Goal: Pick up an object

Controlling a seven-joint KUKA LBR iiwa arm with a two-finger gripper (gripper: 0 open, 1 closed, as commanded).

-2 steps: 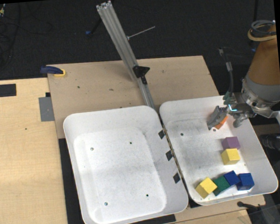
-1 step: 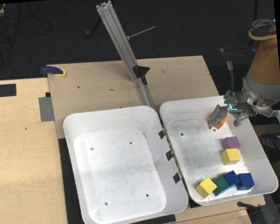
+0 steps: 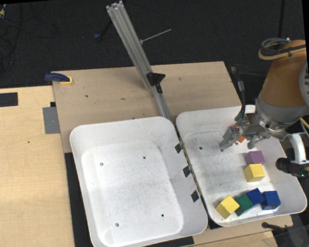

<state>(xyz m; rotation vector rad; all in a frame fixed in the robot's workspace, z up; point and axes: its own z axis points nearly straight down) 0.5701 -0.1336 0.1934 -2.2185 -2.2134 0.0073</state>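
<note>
Over the right bin (image 3: 209,126) hang the jaws (image 3: 233,138), at the end of the arm (image 3: 284,91) that reaches in from the right; they sit above the bin's upper middle, grey fingers pointing left and down. Whether they are open or closed cannot be told at this resolution, and nothing can be made out between them; a small orange-red patch shows just beside the wrist. Blocks lie in the right bin. A purple block (image 3: 255,157) sits just below and right of the jaws, with a yellow block (image 3: 254,172) touching or nearly touching its lower edge. Along the bin's lower edge sits a cluster: a second yellow block (image 3: 226,206), a green block (image 3: 244,203) beside it, then two blue blocks (image 3: 255,195) (image 3: 270,199) further right, all close together. Left bin (image 3: 91,148) adjoins the right one, both resting on the wooden bench (image 3: 108,95). A slanted metal rail (image 3: 133,46) rises behind the bins.
</note>
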